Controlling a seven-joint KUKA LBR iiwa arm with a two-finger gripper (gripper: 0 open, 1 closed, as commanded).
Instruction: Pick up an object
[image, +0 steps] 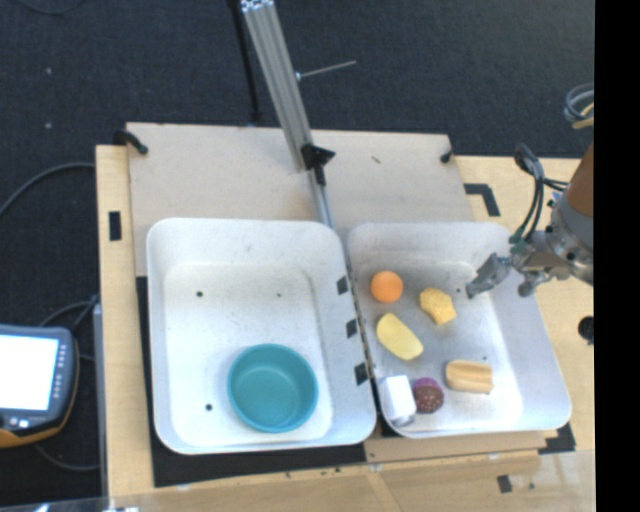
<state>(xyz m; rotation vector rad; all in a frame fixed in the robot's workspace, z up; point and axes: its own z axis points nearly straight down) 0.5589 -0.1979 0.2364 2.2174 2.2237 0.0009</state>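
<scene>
Inside the right bin (535, 330): one orange ball (387, 287), three yellow pieces (399, 337).

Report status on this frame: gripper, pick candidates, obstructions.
Gripper open above right bin's far right edge, holding nothing. Nearest candidate: small yellow piece; orange ball beyond it. Nothing between gripper and yellow piece.

We see two white bins: the left bin (180, 300) and the right bin (535, 385), side by side on a wooden bench (115, 470). A metal rail (280, 75) slants overhead. At far left sits what may be a handheld screen (35, 380).
</scene>
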